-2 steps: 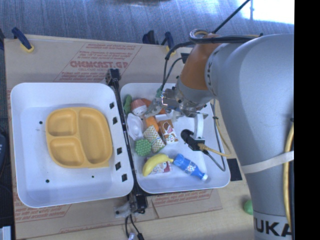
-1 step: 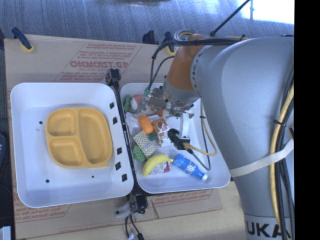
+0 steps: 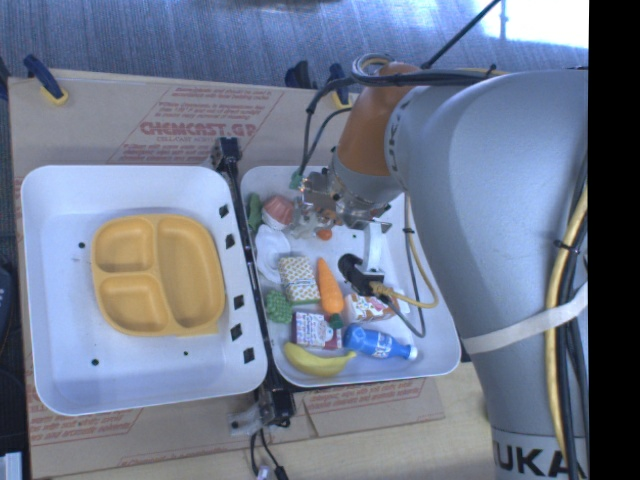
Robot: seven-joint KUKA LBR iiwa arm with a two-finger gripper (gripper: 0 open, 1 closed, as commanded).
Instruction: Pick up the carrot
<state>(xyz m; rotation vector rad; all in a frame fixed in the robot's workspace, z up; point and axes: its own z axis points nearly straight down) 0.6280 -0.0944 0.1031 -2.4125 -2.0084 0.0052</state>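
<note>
One gripper (image 3: 322, 208): it hangs over the far end of the right bin; I cannot tell how it is set, the wrist hides it.
Reach: the arm (image 3: 480, 218) comes in from the right and leans across the bin, likely searching the pile.
Carrot (image 3: 329, 286): one, orange, lying lengthwise mid-bin, near the gripper but apart from it, untouched.
Neighbours: one patterned packet (image 3: 298, 276) just beside the carrot, one banana (image 3: 315, 360) and one blue bottle (image 3: 380, 344) at the near wall.
Bins: two; the right bin (image 3: 440, 353) holds the clutter, the left bin (image 3: 50, 298) bears one yellow divided tray (image 3: 155, 273), probably kept apart as a drop place.
</note>
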